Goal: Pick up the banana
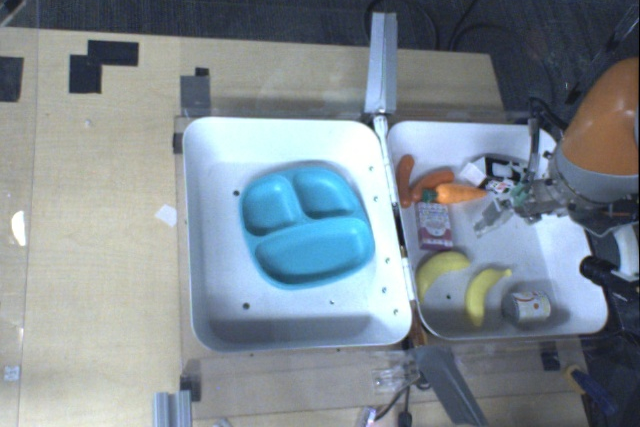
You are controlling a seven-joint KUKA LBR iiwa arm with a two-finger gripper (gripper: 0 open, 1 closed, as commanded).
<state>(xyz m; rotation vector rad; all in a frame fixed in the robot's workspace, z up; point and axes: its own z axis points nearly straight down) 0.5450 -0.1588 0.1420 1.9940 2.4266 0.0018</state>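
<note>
- The gripper [492,213] hangs in the right half of the frame, over the middle of the right bin [575,315]; its fingers look slightly spread with nothing between them, though they are small and blurred
- The banana [484,292] lies lower in the frame than the gripper, near the bin's bottom edge, apart from the fingers and untouched
- By my judgement the task is at its start: the reach down and the grasp are both left to do
- Count in the right bin: one banana, one lemon [443,268] touching it on the left, one small can [527,305] just right of it, one carrot [460,194], one reddish sausage-like piece [405,177], one small packet [435,224]
- Left bin [210,215]: one blue divided tray [305,223]
- Bins: two
</note>
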